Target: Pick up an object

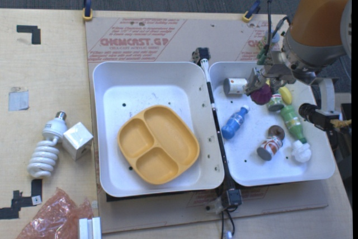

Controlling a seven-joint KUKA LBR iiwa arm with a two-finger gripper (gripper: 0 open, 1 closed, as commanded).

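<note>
Down in the right-hand shallow white bin [319,172] the grey two-finger gripper [262,84] hangs over the upper middle of the tray, below the arm's broad orange band [324,0]. Whether its jaws are spread or pressed together I cannot tell, since the wrist hardware and cables crowd that spot. Just under and touching the tool sits a dark purple rounded object [261,95], though nothing shows it pinched between the tips.

Just left of the gripper lies a small white-and-grey cylinder [235,86] on its side. Right of the purple piece are a small yellow lemon-shaped item [286,94] and a green-capped little jar [275,102], close together. Below them a green plastic bottle [292,122] lies slanted, with a white fluffy lump [301,151] near its lower end. A small can with a red and white label [269,148] lies tilted in the lower middle, a brown round disc [276,132] just above it. A blue plastic bottle with a white cap [234,123] lies diagonally near the bin's left wall.

The left-hand shallow white bin [112,92] holds a yellow three-compartment plastic plate [158,144], turned at an angle.

On the bench well left of the bins lie a white spiral light bulb [45,151] and a white cube-like box [78,139], touching. A crinkled reddish plastic bag [56,216] sits at the lower left corner.
</note>
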